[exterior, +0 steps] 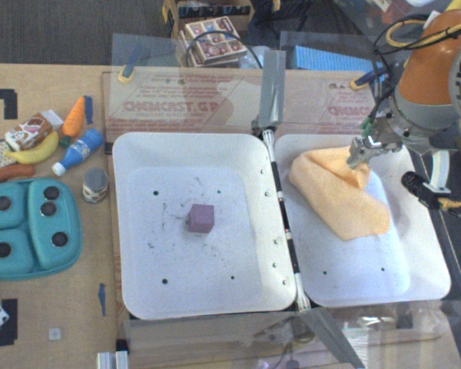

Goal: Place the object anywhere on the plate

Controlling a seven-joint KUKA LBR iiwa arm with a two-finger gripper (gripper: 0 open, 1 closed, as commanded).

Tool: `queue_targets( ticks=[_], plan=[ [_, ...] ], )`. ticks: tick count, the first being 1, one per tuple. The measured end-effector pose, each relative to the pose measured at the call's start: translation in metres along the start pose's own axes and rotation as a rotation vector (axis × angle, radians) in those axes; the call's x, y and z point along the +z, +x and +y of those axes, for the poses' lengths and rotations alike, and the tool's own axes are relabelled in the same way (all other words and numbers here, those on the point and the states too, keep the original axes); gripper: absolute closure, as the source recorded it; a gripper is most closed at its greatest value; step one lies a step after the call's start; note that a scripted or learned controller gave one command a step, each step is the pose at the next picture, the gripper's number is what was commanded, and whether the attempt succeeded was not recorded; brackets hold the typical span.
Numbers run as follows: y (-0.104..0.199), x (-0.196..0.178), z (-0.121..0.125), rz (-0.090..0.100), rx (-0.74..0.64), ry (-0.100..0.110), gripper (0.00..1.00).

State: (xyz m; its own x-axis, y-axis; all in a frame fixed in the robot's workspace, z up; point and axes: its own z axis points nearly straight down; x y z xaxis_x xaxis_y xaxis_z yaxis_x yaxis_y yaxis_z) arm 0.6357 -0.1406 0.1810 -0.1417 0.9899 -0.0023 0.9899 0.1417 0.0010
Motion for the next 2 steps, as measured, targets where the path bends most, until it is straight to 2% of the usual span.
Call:
queue_targets(
  ticks=[1, 2],
  plan=[
    [0.0, 0.0, 0.0, 0.0, 0.0, 0.0, 0.0],
    [0.0, -0.011, 0.002, -0.003, -0.003, -0.005, 1.0]
  ],
)
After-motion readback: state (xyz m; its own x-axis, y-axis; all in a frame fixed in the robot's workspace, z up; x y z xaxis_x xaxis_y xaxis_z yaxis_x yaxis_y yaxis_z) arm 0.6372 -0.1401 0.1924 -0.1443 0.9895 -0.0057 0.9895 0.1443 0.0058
